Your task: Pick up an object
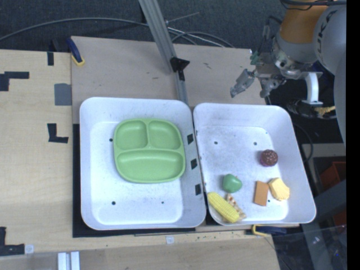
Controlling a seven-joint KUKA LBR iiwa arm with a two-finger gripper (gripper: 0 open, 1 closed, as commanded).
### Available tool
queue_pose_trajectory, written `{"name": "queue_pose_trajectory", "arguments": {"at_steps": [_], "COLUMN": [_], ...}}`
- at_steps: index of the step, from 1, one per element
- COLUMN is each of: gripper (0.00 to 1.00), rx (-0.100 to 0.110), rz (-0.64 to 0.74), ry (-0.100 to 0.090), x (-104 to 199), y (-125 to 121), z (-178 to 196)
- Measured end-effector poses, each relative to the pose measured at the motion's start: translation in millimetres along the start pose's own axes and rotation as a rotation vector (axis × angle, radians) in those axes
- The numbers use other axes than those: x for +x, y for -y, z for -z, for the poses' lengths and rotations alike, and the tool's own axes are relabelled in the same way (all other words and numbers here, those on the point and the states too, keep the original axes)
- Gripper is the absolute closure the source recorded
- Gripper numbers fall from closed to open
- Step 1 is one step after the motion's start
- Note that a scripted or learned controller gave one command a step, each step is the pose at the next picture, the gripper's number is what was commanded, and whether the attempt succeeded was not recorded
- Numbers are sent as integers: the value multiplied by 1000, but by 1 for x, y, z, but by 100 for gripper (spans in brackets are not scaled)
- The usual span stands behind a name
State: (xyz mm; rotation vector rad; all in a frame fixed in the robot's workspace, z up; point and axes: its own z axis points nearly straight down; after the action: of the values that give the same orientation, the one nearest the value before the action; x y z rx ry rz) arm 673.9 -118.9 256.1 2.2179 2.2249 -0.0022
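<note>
Flanking a wooden bench [34, 151], two white bins [95, 207], side by side.

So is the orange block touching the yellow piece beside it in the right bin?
Cannot tell. In the camera view the orange block and yellow piece sit edge to edge, with no plain gap or contact.

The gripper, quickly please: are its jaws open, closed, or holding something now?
Gripper: jaws look open, holding nothing, above the far edge of the right bin.
</note>
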Motion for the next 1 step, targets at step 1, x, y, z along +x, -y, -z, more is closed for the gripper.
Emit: {"name": "queue_pose_trajectory", "arguments": {"at_steps": [1], "gripper": [0], "rx": [0], "rz": [0], "ry": [0], "x": [0], "y": [0], "z": [0]}}
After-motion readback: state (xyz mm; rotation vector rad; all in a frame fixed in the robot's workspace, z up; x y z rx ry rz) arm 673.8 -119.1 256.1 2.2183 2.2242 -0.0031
